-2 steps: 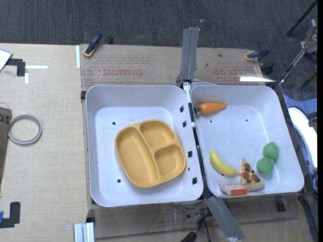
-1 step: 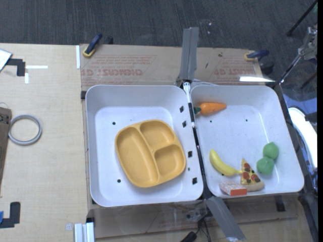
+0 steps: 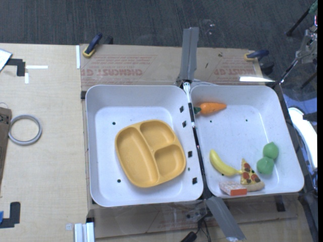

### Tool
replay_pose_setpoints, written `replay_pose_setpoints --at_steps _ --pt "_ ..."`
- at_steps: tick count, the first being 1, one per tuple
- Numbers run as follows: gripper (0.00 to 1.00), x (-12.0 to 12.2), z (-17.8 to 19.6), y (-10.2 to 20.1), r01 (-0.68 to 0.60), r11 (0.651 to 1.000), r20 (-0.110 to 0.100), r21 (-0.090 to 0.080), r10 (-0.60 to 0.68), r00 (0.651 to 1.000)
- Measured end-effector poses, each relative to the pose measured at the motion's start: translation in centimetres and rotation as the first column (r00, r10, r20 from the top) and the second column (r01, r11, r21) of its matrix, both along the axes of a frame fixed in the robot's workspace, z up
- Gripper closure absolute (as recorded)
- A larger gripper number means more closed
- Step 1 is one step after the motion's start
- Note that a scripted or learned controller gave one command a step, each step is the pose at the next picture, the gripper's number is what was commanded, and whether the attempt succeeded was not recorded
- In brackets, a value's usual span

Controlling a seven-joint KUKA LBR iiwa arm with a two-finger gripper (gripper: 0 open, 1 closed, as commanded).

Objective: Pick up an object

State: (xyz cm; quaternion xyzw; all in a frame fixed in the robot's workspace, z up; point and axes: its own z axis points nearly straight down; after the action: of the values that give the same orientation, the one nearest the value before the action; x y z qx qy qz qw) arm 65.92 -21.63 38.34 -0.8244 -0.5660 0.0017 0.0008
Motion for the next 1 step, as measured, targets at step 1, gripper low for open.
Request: replay_pose_setpoints --at_steps 1 --pt "1.0 0.0 0.87 0.15 0.042 0.999 0.001 0.0 -0.042 0.999"
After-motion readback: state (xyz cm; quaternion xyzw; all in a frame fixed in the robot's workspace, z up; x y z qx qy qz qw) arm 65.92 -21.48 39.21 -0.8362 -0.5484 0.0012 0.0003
